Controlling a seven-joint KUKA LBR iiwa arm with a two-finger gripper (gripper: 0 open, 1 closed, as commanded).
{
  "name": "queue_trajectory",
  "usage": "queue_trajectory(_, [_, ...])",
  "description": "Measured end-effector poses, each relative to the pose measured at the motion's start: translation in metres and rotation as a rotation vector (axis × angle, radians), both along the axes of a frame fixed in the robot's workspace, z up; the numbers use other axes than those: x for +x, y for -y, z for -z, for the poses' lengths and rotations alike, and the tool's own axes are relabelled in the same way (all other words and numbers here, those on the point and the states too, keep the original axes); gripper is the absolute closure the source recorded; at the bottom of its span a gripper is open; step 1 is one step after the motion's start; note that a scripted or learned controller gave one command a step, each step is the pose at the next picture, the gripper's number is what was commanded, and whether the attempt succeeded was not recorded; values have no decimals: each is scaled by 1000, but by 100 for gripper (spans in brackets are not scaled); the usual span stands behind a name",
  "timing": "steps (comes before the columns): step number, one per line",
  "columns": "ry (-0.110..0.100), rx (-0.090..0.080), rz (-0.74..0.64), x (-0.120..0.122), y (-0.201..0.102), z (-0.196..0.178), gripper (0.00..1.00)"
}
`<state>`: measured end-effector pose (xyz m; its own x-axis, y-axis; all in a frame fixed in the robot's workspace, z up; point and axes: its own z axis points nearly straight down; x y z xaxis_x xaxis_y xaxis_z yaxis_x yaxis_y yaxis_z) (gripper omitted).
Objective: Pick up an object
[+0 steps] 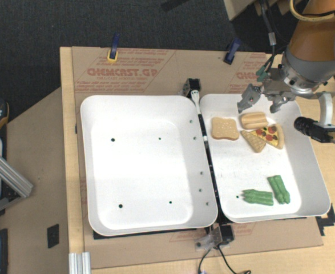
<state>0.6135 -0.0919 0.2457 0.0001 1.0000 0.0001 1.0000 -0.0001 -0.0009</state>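
camera view: fixed overhead | slanted down, perhaps from the front | both bins (150,104) framed

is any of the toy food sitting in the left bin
No, the bread slice, pizza slice and green beans all lie in the right bin.

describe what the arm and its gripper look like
The arm is grey and rounded, with a broad orange band above the wrist. A black cable loops beside it. The gripper is grey metal with two angular fingers and a small green part near its base.

blue clamps (114,48) pin brown cardboard (156,67) flat.
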Motion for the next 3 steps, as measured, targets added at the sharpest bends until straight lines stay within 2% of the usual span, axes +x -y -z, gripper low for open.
queue_trajectory(1, [0, -3, 5, 11, 51, 29, 0])
queue_trajectory(2, [-6, 3, 3, -9, 56, 166, 0])
queue_trajectory(3, [-71, 50, 2, 45, 119, 165, 0])
